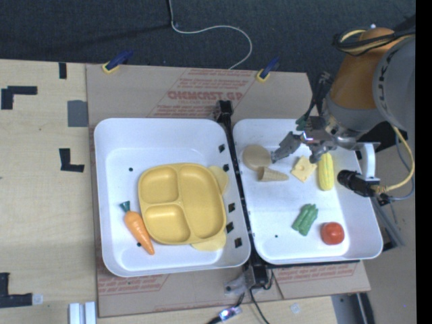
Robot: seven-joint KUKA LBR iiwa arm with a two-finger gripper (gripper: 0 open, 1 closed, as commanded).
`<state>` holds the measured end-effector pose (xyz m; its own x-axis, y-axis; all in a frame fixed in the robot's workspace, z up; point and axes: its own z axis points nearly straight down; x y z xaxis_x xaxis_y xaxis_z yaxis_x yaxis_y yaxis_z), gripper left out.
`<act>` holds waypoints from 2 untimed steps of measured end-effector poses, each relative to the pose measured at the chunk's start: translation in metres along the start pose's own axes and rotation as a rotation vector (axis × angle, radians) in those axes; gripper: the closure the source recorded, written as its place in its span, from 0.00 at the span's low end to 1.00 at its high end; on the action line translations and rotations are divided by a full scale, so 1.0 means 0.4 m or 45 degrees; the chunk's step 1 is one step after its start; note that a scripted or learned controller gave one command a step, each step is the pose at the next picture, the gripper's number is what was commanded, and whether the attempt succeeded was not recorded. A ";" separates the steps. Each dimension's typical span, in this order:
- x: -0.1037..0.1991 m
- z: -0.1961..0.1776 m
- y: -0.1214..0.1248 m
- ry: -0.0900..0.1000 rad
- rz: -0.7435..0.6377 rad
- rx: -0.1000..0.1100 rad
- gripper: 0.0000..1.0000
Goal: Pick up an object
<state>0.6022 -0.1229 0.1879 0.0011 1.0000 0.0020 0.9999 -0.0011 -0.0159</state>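
Camera view, left to right. Left bin [108,181], lower centre of frame: carrot [138,229] at lower left, just beside a yellow tray [182,202] with three compartments. Right bin [358,248]: tan round piece [255,156] and tan wedge [273,175] at upper left, cheese [304,170] and corn [326,170] to the right, green vegetable [305,219] and tomato [332,233] at lower right. Gripper [295,150] at upper right of frame, over the right bin's upper part, fingers spread apart, nothing between them, one tip near the round piece, the other above the cheese.
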 end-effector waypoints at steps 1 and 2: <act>0.000 -0.020 0.008 -0.003 -0.004 -0.018 0.00; 0.010 0.132 0.027 -0.003 -0.006 -0.013 0.00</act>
<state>0.6121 -0.1190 0.1350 -0.0037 1.0000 -0.0003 1.0000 0.0037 -0.0058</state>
